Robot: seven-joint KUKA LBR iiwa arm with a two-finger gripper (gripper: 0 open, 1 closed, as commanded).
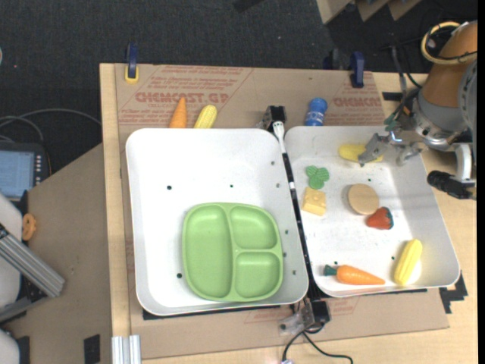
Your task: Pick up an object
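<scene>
A green divided plate (232, 251) is lying in the left bin (151, 165); toy foods are sitting ungrasped in the right bin (432, 211). At upper right, the hand (377, 152) is hovering, fingers apart, beside a yellow piece (349, 153), nothing lifted yet.

Green divided plate (232, 251), left bin (151, 203)
</scene>
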